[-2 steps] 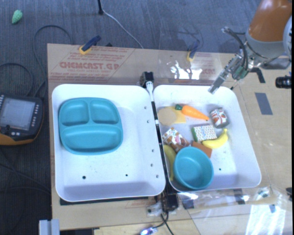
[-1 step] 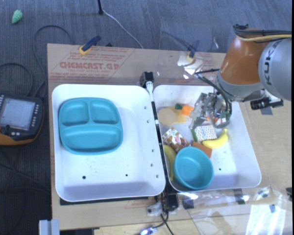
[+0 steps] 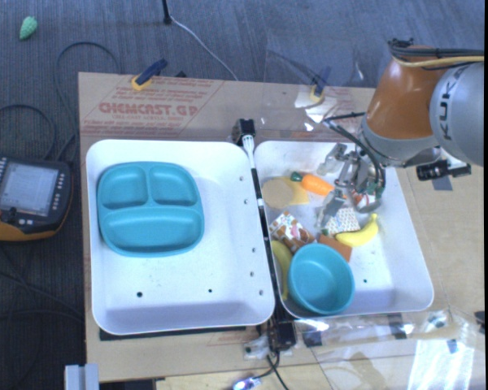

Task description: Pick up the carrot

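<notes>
Plastic dominates the scene: two shallow white bins with rounded corners sit side by side on a pale brown table (image 3: 146, 108) printed with red lettering. In the left bin (image 3: 130, 299) lies one glossy teal plate (image 3: 150, 207), moulded into three compartments. The right bin (image 3: 398, 283) holds a crowd of small things. One carrot (image 3: 315, 184) — smooth, orange, tapered, with a bit of green at its left end — lies in the far half of that bin, just right of a flat, dull tan disc (image 3: 280, 192). One round blue bowl (image 3: 320, 278), smooth and deep, sits at the near side. One curved yellow banana (image 3: 359, 235) lies right of centre, and a second yellow-green curved piece (image 3: 281, 260) shows at the bowl's left edge. One crinkly packet (image 3: 289, 230) patterned in red and white rests between the disc and the bowl.

One grey arm with a shiny orange band (image 3: 403, 96) reaches in from the right. Its gripper (image 3: 342, 187) hangs over the bin just right of the carrot, metal parts tangled with wires — whether the fingers are released or clenched I cannot tell, and nothing is seen between them.

On the dark ribbed carpet (image 3: 81, 15) to the left lies one handheld controller (image 3: 24, 195) with a grey screen.
</notes>
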Available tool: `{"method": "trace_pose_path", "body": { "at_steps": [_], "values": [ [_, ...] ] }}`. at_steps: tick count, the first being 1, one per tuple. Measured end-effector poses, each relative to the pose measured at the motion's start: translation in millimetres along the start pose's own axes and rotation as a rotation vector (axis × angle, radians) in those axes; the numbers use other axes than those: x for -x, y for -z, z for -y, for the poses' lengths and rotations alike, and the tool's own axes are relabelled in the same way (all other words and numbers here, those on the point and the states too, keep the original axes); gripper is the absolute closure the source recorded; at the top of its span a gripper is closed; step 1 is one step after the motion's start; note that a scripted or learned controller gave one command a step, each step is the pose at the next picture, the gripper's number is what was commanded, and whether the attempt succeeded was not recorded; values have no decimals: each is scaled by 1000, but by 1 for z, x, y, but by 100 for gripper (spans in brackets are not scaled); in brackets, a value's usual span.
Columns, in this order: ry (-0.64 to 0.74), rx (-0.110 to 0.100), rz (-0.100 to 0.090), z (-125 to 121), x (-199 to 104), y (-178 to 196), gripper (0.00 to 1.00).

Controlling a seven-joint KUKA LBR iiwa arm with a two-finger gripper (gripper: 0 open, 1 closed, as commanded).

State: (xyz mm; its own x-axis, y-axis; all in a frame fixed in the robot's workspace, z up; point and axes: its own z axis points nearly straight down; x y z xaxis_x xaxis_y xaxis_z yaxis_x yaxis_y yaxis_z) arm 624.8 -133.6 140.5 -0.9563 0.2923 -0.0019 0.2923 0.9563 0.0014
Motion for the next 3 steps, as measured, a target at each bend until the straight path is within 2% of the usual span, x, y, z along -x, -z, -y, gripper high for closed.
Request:
{"method": "trace_pose_path", "body": {
  "at_steps": [1, 2, 3],
  "values": [
    [-113, -3, 1, -16, 23, -45, 0],
    [-505, -5, 18, -13, -20, -50, 0],
    [-504, -1, 25, -15, -17, -38, 100]
  ]
}}
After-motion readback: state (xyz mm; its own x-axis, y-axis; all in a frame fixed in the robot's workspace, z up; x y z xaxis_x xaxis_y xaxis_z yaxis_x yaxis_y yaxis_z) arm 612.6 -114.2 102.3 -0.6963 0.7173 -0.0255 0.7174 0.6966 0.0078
